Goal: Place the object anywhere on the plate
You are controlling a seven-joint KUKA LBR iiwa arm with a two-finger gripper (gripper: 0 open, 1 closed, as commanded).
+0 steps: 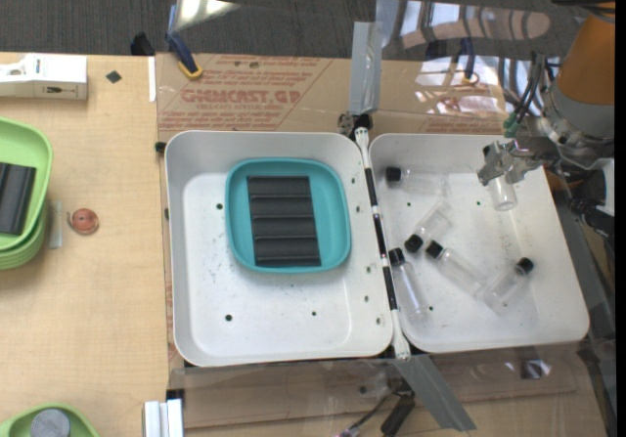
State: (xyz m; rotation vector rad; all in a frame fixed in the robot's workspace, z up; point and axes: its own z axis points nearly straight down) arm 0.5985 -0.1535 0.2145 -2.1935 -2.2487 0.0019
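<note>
Presently, item one: gripper (501, 169), at the right bin's (548, 327) two o'clock corner, fingers closed narrowly on a clear vial (503, 193) that hangs upright beneath them, above the bin floor. Item two: loose clear vials with black caps (430, 230), scattered from the bin's centre toward seven and four o'clock. Item three: teal plate (337, 220) with a dark ribbed insert, lying in the left bin (196, 318), toward twelve o'clock.

I'm looking down at a slant from above; both white bins (279, 342) lie left of my gripper (497, 169).
</note>
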